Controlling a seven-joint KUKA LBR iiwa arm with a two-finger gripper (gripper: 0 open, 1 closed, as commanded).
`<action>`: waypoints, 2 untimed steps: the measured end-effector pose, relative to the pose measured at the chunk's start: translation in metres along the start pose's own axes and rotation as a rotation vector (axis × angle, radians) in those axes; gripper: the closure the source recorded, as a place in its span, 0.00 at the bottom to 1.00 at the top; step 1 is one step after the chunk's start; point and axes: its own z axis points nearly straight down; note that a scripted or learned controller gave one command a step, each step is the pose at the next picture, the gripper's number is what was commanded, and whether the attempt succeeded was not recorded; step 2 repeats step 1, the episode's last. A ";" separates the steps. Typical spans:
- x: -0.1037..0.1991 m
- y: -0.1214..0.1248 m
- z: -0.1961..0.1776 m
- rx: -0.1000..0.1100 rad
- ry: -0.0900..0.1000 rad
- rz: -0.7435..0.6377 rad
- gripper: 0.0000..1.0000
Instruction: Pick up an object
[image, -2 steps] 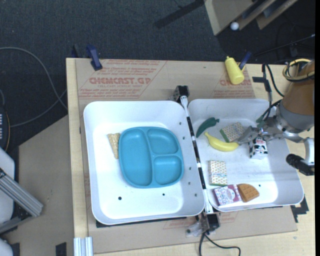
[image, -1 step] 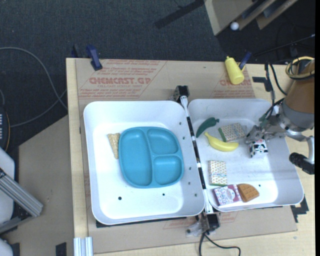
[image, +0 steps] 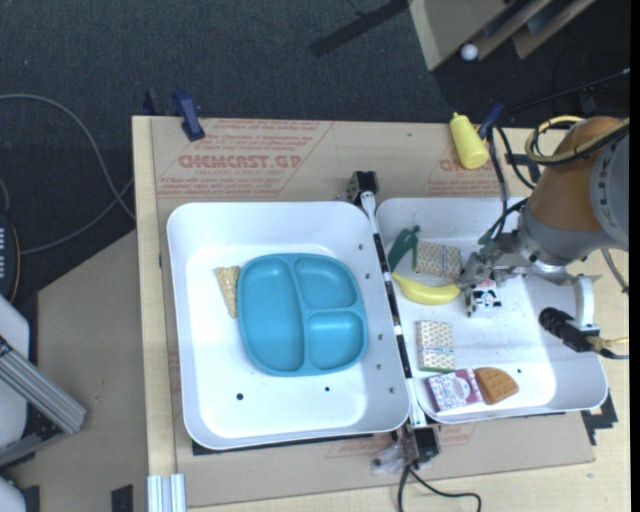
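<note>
I've got the gripper (image: 483, 283) low at centre-right, near the banana (image: 426, 291), presumably to grab; can't tell its opening or hold

A brown board (image: 250, 150) printed with red lettering is laid under both bins. A blue clamp (image: 186, 113) is fixed at its far left corner, and a yellow clamp handle (image: 467, 141) is seen at its far edge, towards the right. Black clips (image: 362, 186) are placed between the bins at the far end. Dark carpet (image: 80, 60) is crossed by a thin grey cable (image: 70, 130) on the left.
</note>
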 end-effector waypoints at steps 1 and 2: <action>0.081 0.007 -0.098 0.002 0.000 -0.002 1.00; 0.081 0.007 -0.098 0.002 0.000 -0.002 1.00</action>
